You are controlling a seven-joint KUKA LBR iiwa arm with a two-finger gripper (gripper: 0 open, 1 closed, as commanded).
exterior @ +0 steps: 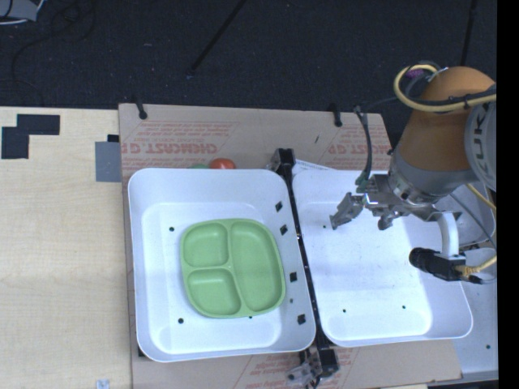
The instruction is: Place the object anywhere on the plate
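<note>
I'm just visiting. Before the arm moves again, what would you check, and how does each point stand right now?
1. Plate in the left bin, lying flat: ok.
2. Plate's three compartments free to receive something: ok.
3. Gripper positioned over the right bin: ok.
4. Something held between the jaws: cannot tell.
5. Object to be moved located: not ok; a small orange-red thing sits behind the left bin, outside it, and whether that is the object cannot be told.
6. Divider between the bins must be crossed toward the plate: cannot tell if clearance is enough.
</note>
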